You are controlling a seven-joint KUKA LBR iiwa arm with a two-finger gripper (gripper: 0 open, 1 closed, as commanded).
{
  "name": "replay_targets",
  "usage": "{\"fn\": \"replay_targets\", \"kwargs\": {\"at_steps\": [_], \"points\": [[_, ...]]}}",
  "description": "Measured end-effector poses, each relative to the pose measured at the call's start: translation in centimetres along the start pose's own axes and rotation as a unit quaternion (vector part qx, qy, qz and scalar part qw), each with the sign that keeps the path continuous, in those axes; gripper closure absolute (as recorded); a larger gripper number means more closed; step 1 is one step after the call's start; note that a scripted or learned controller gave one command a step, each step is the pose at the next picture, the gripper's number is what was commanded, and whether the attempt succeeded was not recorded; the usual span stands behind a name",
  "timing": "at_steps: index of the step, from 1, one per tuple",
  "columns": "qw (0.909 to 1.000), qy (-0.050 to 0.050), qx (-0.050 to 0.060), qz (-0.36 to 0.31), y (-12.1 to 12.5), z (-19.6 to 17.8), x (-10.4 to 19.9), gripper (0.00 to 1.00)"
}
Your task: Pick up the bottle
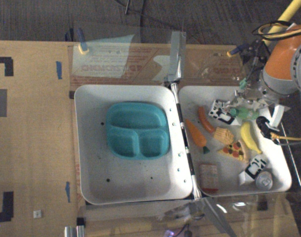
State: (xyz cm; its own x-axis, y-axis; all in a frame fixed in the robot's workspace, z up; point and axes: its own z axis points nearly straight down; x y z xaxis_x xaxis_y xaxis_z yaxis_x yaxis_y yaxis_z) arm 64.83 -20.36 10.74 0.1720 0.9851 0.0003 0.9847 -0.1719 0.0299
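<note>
In the lower right corner of the right bin lies what I take to be the bottle, a small thing on its side with a black-and-white label and a pale round end turned toward the corner (the view is too coarse to tell cap from base). It looks light and stiff, probably smooth plastic, so it is likely to roll or slip; a hold across the labelled middle, square to its length, seems safest. The bin's walls stand close on its right and lower sides, leaving little room there, while the banana and pizza slice lie near above it. The open floor is to its left. The arm hangs over the bin's upper right, well apart from the bottle, above a green toy; whether the jaws are released or clenched I cannot tell.
</note>
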Motion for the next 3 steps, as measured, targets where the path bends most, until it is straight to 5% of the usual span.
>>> {"fn": "replay_targets", "kwargs": {"at_steps": [1,2,3], "points": [[1.0000,-0.002,-0.007,-0.004,0.5,-1.2,0.2,1.00],[0.9988,-0.001,0.015,0.046,0.3,-0.2,4.5,1.00],[0.9996,-0.001,0.016,0.024,-0.8,-11.0,11.3,1.00]]}}
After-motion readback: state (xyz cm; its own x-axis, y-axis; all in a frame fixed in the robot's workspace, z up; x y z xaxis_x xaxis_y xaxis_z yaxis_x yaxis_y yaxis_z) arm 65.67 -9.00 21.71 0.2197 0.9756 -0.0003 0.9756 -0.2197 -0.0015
